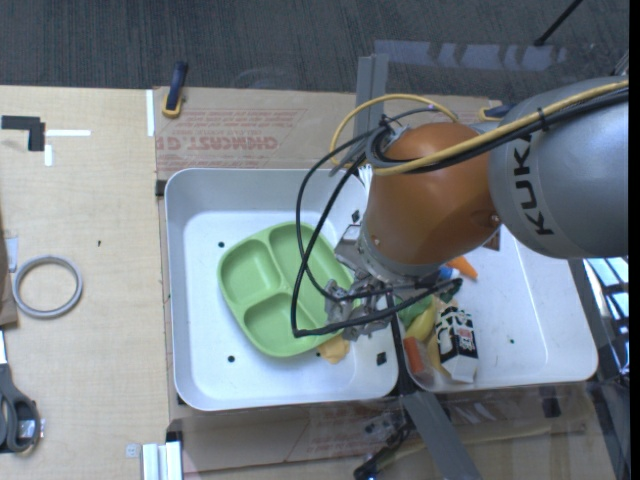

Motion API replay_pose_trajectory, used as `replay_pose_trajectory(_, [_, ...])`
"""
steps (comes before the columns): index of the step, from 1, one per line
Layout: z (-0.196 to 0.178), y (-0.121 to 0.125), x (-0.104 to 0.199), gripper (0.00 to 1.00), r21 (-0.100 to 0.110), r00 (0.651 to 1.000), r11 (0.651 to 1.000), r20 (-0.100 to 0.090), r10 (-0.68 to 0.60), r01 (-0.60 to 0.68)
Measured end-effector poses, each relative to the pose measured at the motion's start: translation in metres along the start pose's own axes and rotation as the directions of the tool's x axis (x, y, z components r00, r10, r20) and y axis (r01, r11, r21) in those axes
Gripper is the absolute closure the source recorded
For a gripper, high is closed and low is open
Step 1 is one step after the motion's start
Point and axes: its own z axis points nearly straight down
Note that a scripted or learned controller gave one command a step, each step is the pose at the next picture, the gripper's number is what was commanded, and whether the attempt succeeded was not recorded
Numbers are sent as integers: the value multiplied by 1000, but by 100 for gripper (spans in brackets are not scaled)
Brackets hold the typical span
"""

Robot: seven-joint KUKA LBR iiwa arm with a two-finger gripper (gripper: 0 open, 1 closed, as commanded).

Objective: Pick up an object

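Gripper [372, 308] low of centre in the frame, hung over the seam between the two bins, mostly hidden beneath the orange band [425, 203] and a tangle of black cables; fingers lost in that clutter, so open or shut cannot be told, and nothing visibly held between them. Just left of it, touching or nearly so, a green tray [265, 288] with three compartments, lying tilted in the left bin [200, 368]. Just below, at the tray's lower right edge, a small yellow piece [335, 349] (shape unclear). To the lower right, inside the right bin [560, 358], a white carton [458, 343] with black print, a yellow item [425, 320] and a reddish item [412, 353] bunched beside it, plus an orange bit [465, 268] peeking out under the band. Grey arm [565, 183] entering from the right edge. Further out, at far left on the bench, a tape roll [45, 286]; scissors [18, 418] in the lower left corner; a blue-and-orange clamp [176, 88] near upper centre-left.
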Motion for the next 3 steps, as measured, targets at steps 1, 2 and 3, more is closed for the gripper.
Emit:
replay_pose_trajectory(1, [-20, -25, 69, 100, 1, 1000, 1000, -1, 27, -27])
replay_pose_trajectory(2, [-20, -46, 83, 100, -1, 953, 953, 0, -303, 303])
replay_pose_trajectory(3, [-22, -21, 63, 100, -1, 792, 792, 1, -610, 610])
